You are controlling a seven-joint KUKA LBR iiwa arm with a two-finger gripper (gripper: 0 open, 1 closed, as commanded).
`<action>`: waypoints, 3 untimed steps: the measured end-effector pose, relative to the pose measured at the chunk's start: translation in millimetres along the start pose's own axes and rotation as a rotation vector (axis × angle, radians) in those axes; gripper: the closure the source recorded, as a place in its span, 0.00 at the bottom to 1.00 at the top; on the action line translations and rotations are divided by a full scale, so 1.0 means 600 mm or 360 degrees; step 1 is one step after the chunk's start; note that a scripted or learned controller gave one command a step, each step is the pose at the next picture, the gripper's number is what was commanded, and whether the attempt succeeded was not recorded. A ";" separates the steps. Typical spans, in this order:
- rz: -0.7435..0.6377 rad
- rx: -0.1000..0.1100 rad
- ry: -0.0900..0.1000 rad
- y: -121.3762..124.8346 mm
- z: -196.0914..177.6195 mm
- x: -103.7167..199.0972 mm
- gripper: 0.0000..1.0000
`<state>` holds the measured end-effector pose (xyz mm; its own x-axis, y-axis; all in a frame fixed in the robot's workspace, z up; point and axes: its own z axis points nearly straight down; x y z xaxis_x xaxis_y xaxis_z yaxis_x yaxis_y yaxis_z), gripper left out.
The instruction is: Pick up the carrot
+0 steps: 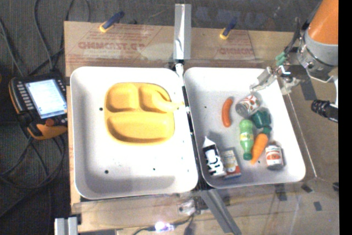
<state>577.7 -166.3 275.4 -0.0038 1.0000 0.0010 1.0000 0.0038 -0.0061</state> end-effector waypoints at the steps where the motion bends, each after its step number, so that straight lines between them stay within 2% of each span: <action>1: 0.0506 0.0003 0.0003 -0.100 0.148 -0.062 0.00; 2: 0.0566 -0.0056 0.0006 -0.091 0.263 -0.069 0.00; 3: 0.0326 -0.0050 0.0011 -0.113 0.302 -0.068 0.00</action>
<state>508.8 -207.1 94.5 0.1995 0.9799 0.0101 0.9796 -0.1997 0.0241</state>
